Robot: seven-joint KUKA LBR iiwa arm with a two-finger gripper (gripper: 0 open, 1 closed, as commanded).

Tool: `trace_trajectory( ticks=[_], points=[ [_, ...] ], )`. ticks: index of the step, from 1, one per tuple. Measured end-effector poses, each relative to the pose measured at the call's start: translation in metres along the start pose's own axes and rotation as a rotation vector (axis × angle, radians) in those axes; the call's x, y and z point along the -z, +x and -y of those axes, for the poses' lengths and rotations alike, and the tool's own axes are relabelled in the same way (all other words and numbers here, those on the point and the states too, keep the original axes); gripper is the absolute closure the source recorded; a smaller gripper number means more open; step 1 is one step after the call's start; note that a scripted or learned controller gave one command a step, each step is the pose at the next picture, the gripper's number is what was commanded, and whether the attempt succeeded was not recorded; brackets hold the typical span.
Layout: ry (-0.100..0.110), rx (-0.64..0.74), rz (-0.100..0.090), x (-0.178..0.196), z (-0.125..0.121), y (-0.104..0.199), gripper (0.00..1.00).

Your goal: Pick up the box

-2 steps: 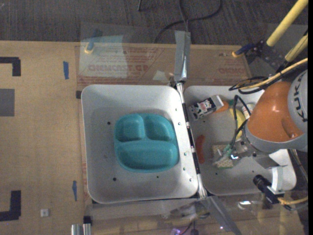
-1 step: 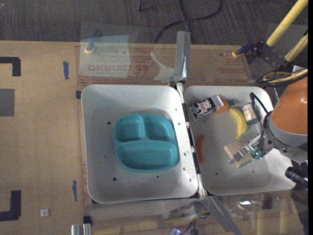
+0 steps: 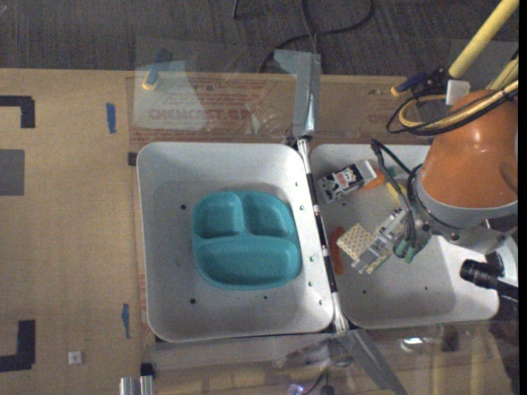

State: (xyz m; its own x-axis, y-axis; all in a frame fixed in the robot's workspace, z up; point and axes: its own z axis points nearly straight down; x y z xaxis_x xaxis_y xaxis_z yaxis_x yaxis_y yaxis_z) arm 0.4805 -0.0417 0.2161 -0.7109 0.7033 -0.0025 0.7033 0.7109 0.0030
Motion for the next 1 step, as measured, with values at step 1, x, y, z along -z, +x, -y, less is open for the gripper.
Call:
trace_trajectory(
  ticks=[1],
  points=[
    [0.0, -0.196, 0.0, 0.0146, -0.0317, 0.0314, 1.0]
  ],
)
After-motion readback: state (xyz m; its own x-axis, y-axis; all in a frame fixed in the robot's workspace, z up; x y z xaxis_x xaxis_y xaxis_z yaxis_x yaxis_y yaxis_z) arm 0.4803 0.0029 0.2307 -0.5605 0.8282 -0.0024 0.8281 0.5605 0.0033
